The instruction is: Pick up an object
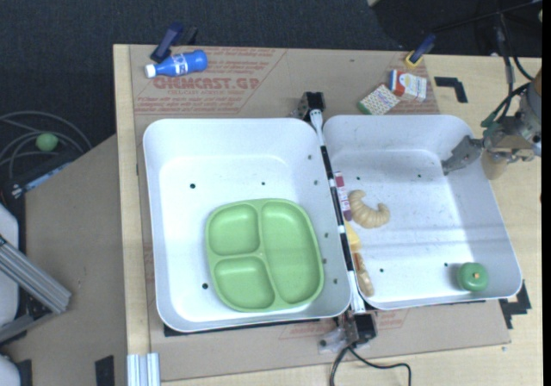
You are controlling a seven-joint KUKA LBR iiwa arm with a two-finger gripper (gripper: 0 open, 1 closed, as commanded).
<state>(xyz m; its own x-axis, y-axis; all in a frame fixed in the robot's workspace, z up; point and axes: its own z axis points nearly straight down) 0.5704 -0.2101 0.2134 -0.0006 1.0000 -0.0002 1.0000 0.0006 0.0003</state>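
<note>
Lying near the front of the left bin [164, 203], a green plate [263, 253] with three compartments rests flat on the white floor, a little toward the right wall. At the front right corner of the right bin [430, 130] sits a small green round object [472, 276], close to the rim. Along the left wall of this bin, near the front, a thin tan piece [364, 275] lies beside the dividing edge. Further back, a pale curved object shaped like a croissant [368, 210] lies on the bin floor, near the left wall and well apart from the green round object.

At the right edge of the right bin, further back, the gripper [462, 154] reaches in over the rim. Its dark tip is above the bin wall, and nothing shows between its fingers; I cannot tell if they are apart or together. It is well apart from the croissant and from the green round object.

Behind the bins, on the bench [258, 83], a small patterned box [379, 100] and a red and white carton [408, 85] lie close together. At the far left a blue and white bottle [176, 64] lies on its side.
</note>
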